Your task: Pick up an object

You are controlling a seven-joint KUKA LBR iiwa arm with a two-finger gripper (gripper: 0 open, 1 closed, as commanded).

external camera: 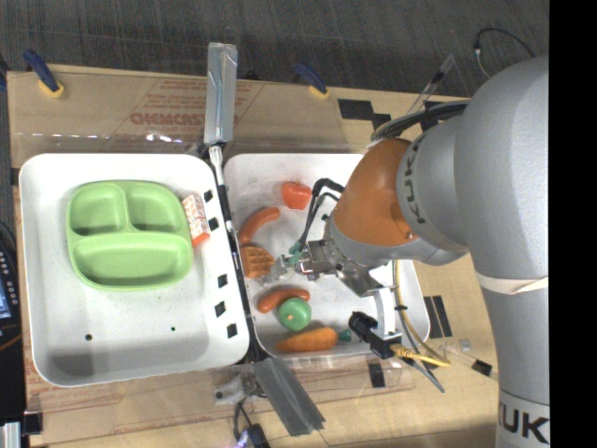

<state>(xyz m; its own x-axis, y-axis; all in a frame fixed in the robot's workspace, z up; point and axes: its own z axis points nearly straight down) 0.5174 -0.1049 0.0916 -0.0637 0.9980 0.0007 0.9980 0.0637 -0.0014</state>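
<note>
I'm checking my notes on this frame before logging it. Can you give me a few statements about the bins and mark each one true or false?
1. The green tray lies in the left bin. True.
2. The carrot lies in the left bin. False: it lies in the right bin, near its front edge.
3. The green apple sits between a sausage and the carrot. True.
4. The gripper is over the left bin. False: it is over the right bin, beside the waffle.
5. The tray has three compartments. True.
</note>
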